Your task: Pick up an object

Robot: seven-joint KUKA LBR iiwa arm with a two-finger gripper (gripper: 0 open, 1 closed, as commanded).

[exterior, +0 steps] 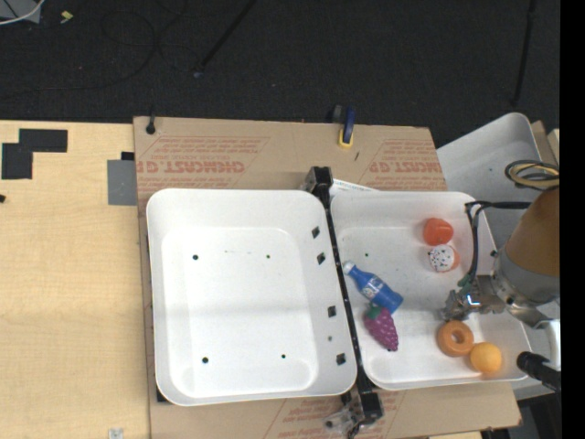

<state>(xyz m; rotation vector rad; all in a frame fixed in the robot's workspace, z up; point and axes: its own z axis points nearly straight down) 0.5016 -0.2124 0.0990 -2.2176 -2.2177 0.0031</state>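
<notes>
My arm comes in from the right, its orange band [546, 231] just above the wrist, bent down over the right bin [402, 210]. My claw [460, 306] hangs low at the bin's right side, just above the orange ring [454, 338]. I cannot tell how the claw is set; it is too small and dark here.

The other pieces lie in that bin with the ring. An orange ball [486, 358] sits just beside the ring, towards the near right corner. A red-orange block [438, 230] and a white die with dark spots [442, 260] lie further back, close together. A blue bottle [373, 287] lies tilted near the bin's left wall, with a purple bunch of grapes [384, 328] just in front of it.

The left bin [164, 245] stands alongside, its rim touching.

Both bins rest on a cardboard sheet [228, 158] on the table [64, 291]. The sheet carries red print, upside down to this camera; I cannot read it for certain.
</notes>
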